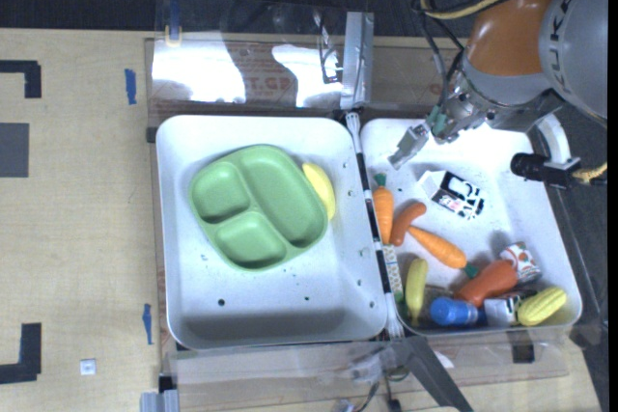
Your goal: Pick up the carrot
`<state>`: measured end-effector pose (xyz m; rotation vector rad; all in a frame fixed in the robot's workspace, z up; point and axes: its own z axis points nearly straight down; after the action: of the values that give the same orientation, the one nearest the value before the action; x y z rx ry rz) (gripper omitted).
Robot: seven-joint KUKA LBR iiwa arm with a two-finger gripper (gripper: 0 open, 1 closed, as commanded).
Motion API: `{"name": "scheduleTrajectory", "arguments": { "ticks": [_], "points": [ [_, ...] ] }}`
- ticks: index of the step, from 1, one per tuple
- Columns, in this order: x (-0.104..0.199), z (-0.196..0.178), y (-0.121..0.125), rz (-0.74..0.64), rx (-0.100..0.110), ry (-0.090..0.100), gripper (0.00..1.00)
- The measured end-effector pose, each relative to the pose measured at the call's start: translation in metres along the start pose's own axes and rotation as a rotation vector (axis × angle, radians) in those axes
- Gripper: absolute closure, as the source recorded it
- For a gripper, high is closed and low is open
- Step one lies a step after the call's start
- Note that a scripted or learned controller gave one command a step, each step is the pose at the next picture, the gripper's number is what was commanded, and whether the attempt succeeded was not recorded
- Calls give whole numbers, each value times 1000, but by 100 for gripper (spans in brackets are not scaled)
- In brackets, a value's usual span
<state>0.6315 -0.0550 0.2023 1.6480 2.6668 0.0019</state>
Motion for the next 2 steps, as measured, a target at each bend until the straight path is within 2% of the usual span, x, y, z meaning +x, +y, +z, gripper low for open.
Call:
{"name": "scheduleTrajectory", "arguments": {
  "ticks": [1,2],
  "points": [
    [0,0,0,0,0,0,0],
    [10,17,-51,-392,3,6,0]
  ]
}}
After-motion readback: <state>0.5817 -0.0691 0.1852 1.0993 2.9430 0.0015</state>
